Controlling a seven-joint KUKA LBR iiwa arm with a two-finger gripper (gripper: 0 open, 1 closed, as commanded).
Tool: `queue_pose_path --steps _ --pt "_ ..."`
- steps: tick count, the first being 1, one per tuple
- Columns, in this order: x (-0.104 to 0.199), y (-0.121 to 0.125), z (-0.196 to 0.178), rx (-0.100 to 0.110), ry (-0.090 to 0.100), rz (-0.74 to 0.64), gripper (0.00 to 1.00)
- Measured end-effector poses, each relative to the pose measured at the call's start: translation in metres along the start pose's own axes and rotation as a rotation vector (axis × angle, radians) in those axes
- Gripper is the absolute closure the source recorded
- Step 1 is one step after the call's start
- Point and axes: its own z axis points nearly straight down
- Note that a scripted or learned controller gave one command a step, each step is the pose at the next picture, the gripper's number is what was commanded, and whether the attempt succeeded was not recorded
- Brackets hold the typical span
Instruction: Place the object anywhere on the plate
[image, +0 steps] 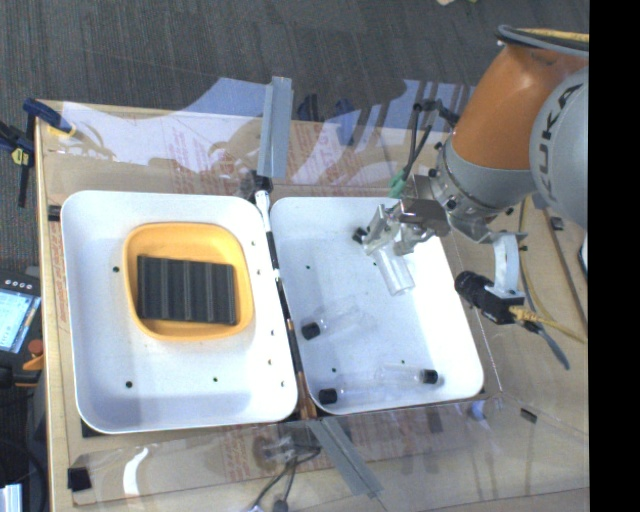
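A yellow plate (185, 243) lies in the left bin (90, 340), and a dark ribbed rectangular block (188, 289) rests on it. My gripper (386, 233) hangs over the upper middle of the right bin (450, 330). Its fingers are closed on a clear tube (397, 272) with a black cap. The tube slants down and to the right from the fingers and looks lifted off the bin floor.
Three more clear tubes with black caps lie in the right bin: one near the left wall (312, 328), one at the front left corner (328, 397), one at the front right (428, 377). A raised divider (280, 300) separates the bins.
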Motion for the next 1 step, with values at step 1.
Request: queue_pose_path --steps 1 --pt "0.0056 0.0424 0.0969 0.005 0.000 -0.129 1.00"
